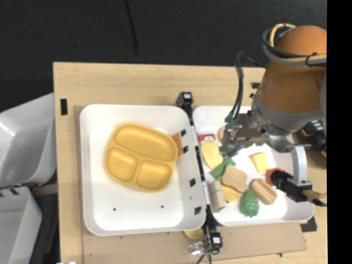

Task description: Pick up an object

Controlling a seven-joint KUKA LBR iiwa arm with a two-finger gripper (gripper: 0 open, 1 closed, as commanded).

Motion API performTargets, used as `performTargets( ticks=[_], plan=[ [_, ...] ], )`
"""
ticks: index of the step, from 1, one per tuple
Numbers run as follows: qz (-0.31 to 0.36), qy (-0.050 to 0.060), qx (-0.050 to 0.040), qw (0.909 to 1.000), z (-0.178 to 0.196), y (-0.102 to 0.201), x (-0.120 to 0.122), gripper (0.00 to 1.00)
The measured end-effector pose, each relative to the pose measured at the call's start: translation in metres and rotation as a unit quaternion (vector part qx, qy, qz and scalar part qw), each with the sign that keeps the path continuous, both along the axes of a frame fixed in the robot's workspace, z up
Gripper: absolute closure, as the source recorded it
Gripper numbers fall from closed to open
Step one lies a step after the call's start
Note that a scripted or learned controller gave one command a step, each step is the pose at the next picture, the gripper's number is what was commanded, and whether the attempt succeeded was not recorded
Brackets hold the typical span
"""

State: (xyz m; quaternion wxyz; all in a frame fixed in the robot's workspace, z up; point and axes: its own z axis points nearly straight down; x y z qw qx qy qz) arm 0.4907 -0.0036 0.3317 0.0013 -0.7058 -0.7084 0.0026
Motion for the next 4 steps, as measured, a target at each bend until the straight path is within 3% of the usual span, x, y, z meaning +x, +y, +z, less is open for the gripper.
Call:
performTargets(
  ticks=[1, 2, 3, 4],
  plan=[
    [-0.001, -0.001, 0.0002, 1.0, 0.002, 0.0, 0.0, 0.0],
    [-0.004, 0.007, 0.0003, 1.0, -0.141, -0.024, -0.004, 0.0],
    [-0.005, 0.001, 0.0005, 1.0, -0.126, -0.024, 0.0, 1.0],
    [0.002, -0.01, 0.0013, 0.9999, 0.053, 0.026, 0.002, 1.0]
  ],
)
